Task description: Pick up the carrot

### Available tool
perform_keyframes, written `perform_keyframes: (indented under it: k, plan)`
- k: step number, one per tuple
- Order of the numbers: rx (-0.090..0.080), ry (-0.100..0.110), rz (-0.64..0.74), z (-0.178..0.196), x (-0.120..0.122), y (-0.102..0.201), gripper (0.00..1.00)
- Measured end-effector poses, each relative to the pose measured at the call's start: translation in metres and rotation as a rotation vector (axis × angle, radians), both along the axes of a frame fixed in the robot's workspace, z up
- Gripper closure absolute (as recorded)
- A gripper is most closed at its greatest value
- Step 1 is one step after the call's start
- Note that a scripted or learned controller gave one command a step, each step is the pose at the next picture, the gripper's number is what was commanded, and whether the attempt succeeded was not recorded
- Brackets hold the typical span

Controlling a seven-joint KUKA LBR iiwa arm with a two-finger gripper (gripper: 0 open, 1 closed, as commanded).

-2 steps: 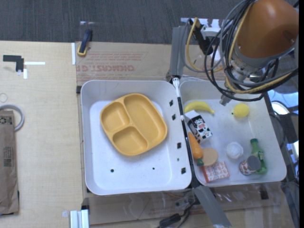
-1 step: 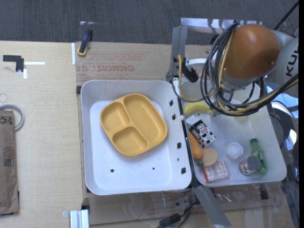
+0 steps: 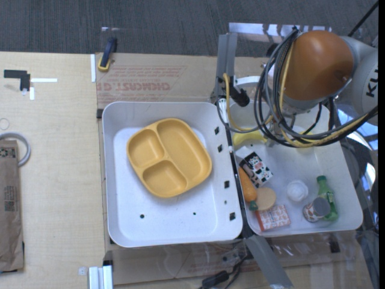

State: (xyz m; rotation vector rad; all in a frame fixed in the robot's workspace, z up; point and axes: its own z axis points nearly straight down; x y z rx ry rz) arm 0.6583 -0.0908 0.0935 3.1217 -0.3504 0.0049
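Under me: light wood bench (image 3: 54, 161), dark grey carpet (image 3: 150, 11) beyond its far edge. Cardboard sheet (image 3: 150, 80) w/ red print lies flat behind the bins. Even, soft light.

"KU" on the arm (image 3: 368, 83); mirrored "CHEMCEL" on cardboard (image 3: 157, 80)
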Motion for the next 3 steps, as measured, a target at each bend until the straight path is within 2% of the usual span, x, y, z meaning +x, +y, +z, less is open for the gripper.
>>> perform_keyframes:
  k: [1,2,3]
  plan:
    - [0.0,0.001,0.022,0.025,0.001,-0.005,1.0]
    - [0.005,0.002,0.02,0.099,0.001,0.062,1.0]
    - [0.006,0.005,0.019,0.134,-0.002,0.135,1.0]
